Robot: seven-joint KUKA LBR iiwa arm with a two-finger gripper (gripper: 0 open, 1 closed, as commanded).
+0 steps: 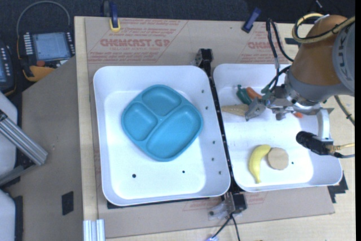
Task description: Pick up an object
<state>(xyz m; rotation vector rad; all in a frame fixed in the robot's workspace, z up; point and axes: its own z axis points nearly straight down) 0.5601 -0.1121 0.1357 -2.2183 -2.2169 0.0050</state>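
While the arm reaches in from the right, its gripper [256, 108] hangs low over the far part of the right bin [316, 178], and I cannot tell from here how it is set. Just to its left lies a cone [232, 111], like an ice cream cone. The cone lies flat, long way across the bin, with its pointy end toward the left bin [113, 178] and its wide end next to the gripper. A small green and orange toy [246, 93] sits just behind it, too mixed up to name. A banana [257, 162] and a round cookie [277, 158] lie touching at the near side, well apart from the gripper. The banana runs near to far. The blue plate [162, 121] rests in the left bin. I think the cone is the closest thing to grab.
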